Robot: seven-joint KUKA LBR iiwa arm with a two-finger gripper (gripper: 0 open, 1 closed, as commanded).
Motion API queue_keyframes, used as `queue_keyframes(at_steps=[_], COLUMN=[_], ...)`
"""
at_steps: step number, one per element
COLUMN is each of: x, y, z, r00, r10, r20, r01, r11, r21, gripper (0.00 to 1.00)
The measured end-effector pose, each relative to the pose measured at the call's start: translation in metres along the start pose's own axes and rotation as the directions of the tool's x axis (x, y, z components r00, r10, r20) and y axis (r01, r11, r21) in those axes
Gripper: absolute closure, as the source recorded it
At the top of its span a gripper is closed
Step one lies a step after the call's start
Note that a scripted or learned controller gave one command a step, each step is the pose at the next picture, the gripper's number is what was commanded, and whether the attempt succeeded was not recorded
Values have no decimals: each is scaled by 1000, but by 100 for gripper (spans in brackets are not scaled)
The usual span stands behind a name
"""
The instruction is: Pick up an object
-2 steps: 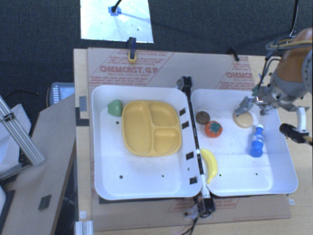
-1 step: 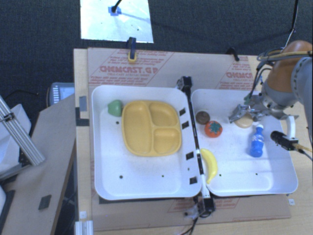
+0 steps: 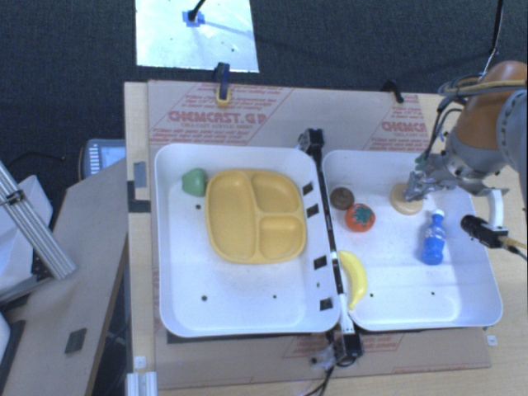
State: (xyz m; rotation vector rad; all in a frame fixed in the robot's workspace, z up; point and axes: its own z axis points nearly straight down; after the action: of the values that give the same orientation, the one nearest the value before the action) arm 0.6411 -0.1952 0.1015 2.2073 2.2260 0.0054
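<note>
1. Two shallow white bins side by side on bench: left bin (image 3: 169, 304), right bin (image 3: 470, 304). Dark divider strip between them.
2. Left bin: yellow compartment tray (image 3: 254, 215), smooth moulded plastic, three wells, lying flat near the middle. Small green rounded piece (image 3: 194, 181) just beside its upper-left corner.
3. Right bin, loose scatter, likely laid out as grasp candidates: brown round piece (image 3: 341, 197) near the divider; orange-red tomato-like toy (image 3: 360, 217) just below it, green top; yellow banana (image 3: 355, 276), curved, glossy, lying against the divider edge; blue bottle (image 3: 432, 239) with pale cap, on its side or tilted, cannot tell which.
4. Tan disc (image 3: 406, 200), flat, wood-like or biscuit-coloured, in the upper part of the right bin. Probable target, judging by the tool's position.
5. Gripper (image 3: 418, 185) low over the disc's upper-right edge, arm entering from the right. Nothing seen clamped. Opening not resolvable against the metal clutter; cannot tell whether apart or together.
6. Judgement: approach or descent phase, pick not yet made. Thin flat disc offers little edge to pinch; slip likely.
</note>
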Motion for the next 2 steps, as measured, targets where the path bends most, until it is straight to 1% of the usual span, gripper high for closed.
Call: queue_keyframes(at_steps=[1, 2], x=[-8, -1], y=[6, 2], z=[-49, -106], r00=[1000, 1000], r10=[2, 2], r20=[0, -1], r01=[-2, -2], r11=[1000, 1000], r21=[1, 3], gripper=[100, 100])
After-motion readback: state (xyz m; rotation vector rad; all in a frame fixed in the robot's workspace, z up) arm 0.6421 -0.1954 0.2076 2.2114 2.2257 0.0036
